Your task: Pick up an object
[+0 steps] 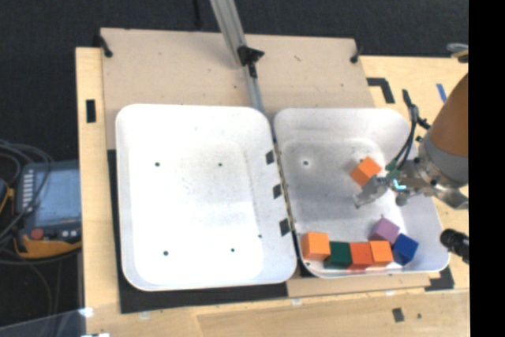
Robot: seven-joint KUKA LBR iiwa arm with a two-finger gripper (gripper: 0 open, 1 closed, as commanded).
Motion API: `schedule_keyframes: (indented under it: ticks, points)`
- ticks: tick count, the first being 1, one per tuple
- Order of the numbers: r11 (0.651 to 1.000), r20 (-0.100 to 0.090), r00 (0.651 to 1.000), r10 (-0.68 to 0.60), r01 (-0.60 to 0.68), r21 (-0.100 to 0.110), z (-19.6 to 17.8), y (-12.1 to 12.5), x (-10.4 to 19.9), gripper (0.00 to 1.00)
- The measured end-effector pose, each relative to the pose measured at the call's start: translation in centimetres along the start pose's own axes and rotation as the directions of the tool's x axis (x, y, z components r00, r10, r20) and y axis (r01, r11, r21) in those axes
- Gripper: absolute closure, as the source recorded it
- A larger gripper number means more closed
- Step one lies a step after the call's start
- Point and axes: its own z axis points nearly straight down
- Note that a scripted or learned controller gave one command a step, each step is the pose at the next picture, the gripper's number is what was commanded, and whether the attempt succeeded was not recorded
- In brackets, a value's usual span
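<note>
Cube: orange cube (365, 170) lies tilted in the right bin (331, 126), mid-floor.
Claw: claw (377, 187) sits just near-right of the cube, touching or almost; whether its fingers are apart or together, I cannot tell.
Bearing: cube lies far-left of the claw.
Others: blocks (359, 252) line the bin's near wall.
Worktop: left bin (193, 193) alongside.

Legible text, labels, brands, numbers, signs: none; the small screen device (54, 197) at nine o'clock shows a lit display too blurred to read.
</note>
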Motion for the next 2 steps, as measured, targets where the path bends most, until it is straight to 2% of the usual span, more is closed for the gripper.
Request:
schedule_keyframes:
  ticks: [1, 2]
  points:
    - [1.000, 0.001, 1.000, 0.002, -0.002, -0.006, -0.2, 0.1, 0.0, 0.00]
    - [1.000, 0.002, 1.000, 0.003, -0.003, 0.000, 4.2, -0.1, -0.6, 0.00]
